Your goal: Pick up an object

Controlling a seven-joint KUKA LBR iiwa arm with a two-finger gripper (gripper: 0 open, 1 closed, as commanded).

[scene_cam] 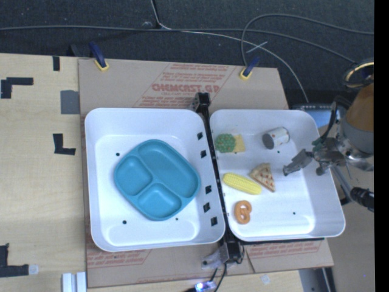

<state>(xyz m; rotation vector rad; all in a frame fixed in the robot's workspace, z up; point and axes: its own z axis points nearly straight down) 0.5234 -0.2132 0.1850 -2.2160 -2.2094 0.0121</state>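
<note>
Arm (358, 123) comes in from the right, wrist low over the right bin's right rim; gripper (307, 163) hangs at that rim, pointing left over the bin floor; two dark fingers (296, 163) look spread apart with nothing between them, so open and holding nothing.

Right bin (322, 224) holds five items: grey-white cylinder (275, 137) up-left of the gripper, near; pizza slice toy (264, 176) left and slightly below the fingers, near but apart; corn cob (242, 183) just beside the pizza slice on its left; green broccoli-like piece (226, 142) on a yellow bit near the divider wall; pretzel (242, 212) toward the front, well apart from the gripper.

Left bin (97, 163) carries a blue sectioned tray (157, 179), mid-floor, tilted.

Bare floor lies under and below the gripper, front-right corner of the right bin; items cluster in its left half; cables (267, 26) run across the dark backdrop above.
</note>
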